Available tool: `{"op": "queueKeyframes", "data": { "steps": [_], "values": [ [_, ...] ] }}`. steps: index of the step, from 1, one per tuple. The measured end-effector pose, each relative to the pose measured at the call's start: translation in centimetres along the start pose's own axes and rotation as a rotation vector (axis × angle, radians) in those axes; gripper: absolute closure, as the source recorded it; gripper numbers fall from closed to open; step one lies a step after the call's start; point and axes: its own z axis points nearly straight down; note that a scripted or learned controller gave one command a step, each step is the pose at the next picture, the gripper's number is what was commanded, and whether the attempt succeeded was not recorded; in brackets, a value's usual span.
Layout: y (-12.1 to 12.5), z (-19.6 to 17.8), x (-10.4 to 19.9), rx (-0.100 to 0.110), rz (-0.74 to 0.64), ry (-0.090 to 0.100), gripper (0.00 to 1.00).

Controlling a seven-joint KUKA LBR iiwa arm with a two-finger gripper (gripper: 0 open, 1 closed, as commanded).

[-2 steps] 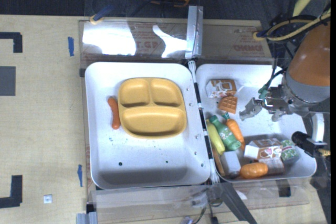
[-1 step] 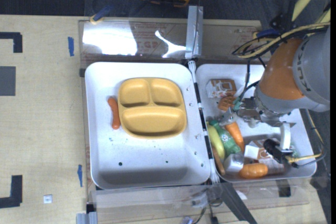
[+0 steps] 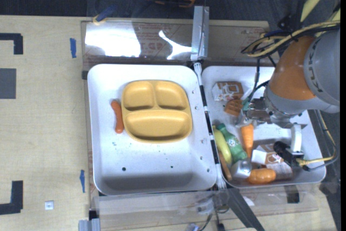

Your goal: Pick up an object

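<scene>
The small orange toy carrot (image 3: 247,137) lies in the right white bin (image 3: 316,135), just under the gripper (image 3: 253,112) and beside the green bottle (image 3: 231,143). It looks like light, hard, smooth plastic, so it may slip; I think the thick middle is the best place to take hold. I cannot tell how the gripper is set from here.
</scene>
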Motion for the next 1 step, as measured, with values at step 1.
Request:
{"op": "queueKeyframes", "data": {
  "steps": [1],
  "values": [
    [5.25,-8.63,3.3,0.011,-0.058,0.001,1.0]
  ]
}}
